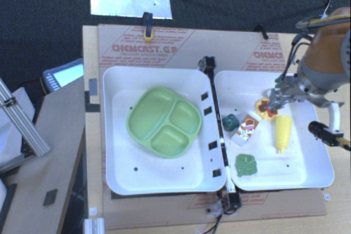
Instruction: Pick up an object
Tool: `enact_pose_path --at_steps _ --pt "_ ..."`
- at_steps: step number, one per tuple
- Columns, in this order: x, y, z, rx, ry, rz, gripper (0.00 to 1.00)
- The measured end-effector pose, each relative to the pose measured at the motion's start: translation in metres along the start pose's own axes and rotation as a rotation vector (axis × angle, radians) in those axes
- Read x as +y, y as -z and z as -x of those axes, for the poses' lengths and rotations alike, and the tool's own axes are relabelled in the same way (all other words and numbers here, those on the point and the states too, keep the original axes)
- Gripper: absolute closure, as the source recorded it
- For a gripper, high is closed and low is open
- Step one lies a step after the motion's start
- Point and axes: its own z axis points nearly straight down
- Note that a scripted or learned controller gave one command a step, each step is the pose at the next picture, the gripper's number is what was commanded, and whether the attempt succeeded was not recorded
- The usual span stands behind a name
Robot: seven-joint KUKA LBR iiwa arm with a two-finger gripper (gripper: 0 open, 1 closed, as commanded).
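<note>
The right bin (307,172) holds a yellow bottle-shaped toy (283,132), a red and yellow toy (267,109), a small white packet with red print (247,127), a dark green lump (230,121) and a light green leafy piece (246,164). My gripper (276,97) hangs low over the bin's far side, right above the red and yellow toy. From above, the toy sits just below and left of the fingertips, and nothing visible lies between them.
In the left bin (118,172) lies a light green divided plate (164,121). A black clip strip (215,123) runs along the wall shared by the bins. Cardboard (164,49) lies under both bins.
</note>
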Motion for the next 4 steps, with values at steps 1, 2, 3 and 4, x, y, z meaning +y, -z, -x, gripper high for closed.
enact_pose_path --at_steps 1,2,3,4 --pt "0.001 0.022 0.0 0.001 0.003 -0.003 1.0" --pt "-0.002 0.032 -0.053 0.003 0.009 -0.003 1.0" --pt "-0.007 0.031 -0.108 0.002 0.008 -0.005 1.0" --pt "-0.028 0.024 -0.158 0.003 0.008 -0.007 1.0"
